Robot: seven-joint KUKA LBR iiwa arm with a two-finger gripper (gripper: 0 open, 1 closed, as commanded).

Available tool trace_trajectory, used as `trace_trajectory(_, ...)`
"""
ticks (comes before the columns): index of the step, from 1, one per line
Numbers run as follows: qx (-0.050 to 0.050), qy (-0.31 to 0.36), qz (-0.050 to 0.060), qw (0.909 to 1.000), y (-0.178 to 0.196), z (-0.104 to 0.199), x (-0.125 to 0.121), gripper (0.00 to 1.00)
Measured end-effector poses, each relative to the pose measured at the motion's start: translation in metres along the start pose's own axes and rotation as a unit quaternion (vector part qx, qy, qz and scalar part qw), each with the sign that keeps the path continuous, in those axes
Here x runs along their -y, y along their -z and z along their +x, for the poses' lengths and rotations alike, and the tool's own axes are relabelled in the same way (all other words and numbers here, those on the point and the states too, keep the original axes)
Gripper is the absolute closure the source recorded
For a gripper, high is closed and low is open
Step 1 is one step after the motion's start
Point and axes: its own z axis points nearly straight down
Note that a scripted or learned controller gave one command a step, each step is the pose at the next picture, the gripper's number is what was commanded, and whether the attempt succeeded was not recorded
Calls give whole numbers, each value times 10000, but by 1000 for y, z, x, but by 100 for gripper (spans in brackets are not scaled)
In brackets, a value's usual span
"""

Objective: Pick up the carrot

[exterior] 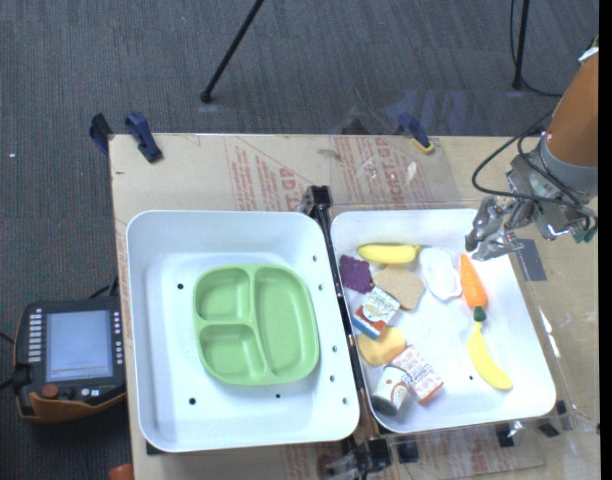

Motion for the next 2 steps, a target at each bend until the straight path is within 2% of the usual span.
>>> trace_trajectory(1, -77, 1777, -67, 9840, -95, 80, -10, 100)
trace_trajectory(2, -35, 2583, -36, 9661, -28, 111, -17, 100)
